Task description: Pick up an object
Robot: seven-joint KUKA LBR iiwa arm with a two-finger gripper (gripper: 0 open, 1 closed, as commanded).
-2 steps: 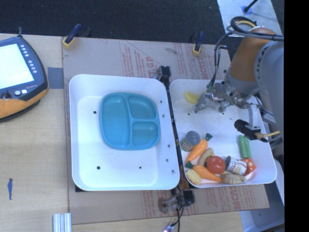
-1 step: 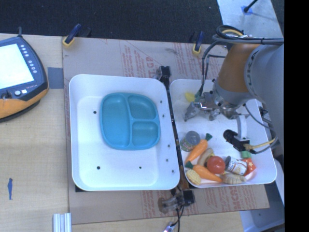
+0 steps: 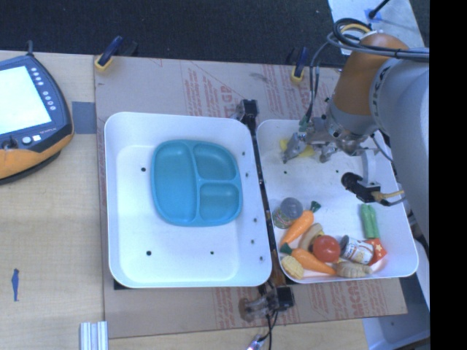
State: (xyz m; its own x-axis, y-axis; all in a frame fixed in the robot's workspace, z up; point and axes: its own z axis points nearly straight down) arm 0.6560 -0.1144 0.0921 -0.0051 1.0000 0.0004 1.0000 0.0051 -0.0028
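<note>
The robot's claw [image 3: 298, 149] hangs low over the far-left corner of the right bin [image 3: 325, 189], above bare white floor; from this slant it cannot be told whether the claw is open or closed. The grey arm [image 3: 394, 100], with its orange band [image 3: 361, 75], reaches in over the bin's far-right corner. The things to be picked lie well apart from the claw, bunched along the bin's near edge. A grey round piece [image 3: 288, 209] sits by the left wall, and a toy carrot [image 3: 299, 227] leans just beside it, its green top pointing toward the bin's middle. Next to the carrot lies a tan, potato-like piece [image 3: 312, 235], then a red tomato [image 3: 326, 248] touching a small can with a red-and-white label [image 3: 359, 251]. A second carrot [image 3: 314, 262] lies in front of the tomato, with a yellow corn cob [image 3: 292, 267] in the near-left corner and a pale knobbly piece [image 3: 352, 270] against the near edge. A green vegetable [image 3: 369, 221] lies near the right wall. In the left bin [image 3: 131, 224], a blue divided plate [image 3: 197, 182] rests near the middle, closer to the far edge. Both bins sit on a cardboard sheet [image 3: 190, 86] held by a clamp [image 3: 109, 54] at its far-left corner. An orange-cased tablet [image 3: 29, 119] lies at the bench's left edge.
</note>
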